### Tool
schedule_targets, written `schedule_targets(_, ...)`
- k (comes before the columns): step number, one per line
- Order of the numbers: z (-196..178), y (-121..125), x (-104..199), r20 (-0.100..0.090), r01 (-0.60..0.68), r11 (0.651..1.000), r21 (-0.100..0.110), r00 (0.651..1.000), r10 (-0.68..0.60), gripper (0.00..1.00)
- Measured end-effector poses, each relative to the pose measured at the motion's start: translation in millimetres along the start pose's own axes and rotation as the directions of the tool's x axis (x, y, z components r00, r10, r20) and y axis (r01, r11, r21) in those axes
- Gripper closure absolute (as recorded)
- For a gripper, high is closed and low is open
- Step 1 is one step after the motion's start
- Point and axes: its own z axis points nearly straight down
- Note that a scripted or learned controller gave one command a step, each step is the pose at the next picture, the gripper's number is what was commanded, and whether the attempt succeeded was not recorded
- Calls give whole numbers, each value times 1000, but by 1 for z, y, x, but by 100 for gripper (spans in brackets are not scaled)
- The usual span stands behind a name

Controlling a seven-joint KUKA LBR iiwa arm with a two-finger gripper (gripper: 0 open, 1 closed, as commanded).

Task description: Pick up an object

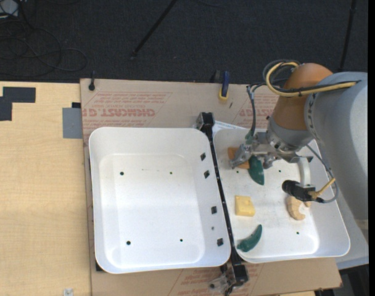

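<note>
While your gripper [256, 160] hangs in the right bin [335, 242], its fingers clamp a dark green curved piece [257, 173].

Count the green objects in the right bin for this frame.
2. One green piece sits near the bin's far side, right under the hand. The other green piece lies by the near rim, below the yellow block. The arm may hide more.

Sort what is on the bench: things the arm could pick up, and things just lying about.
Pickable, right bin:
- green piece under the gripper
- yellow block
- second green piece
- tan piece

Lying about:
- blue clamp
- left bin
</note>
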Motion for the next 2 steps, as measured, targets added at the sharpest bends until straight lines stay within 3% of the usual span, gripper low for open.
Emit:
schedule_targets(1,0,-1,30,-1,1,1000,3,1000,-1,0)
schedule_targets(2,0,-20,19,1,-1,1000,4,1000,1,0)
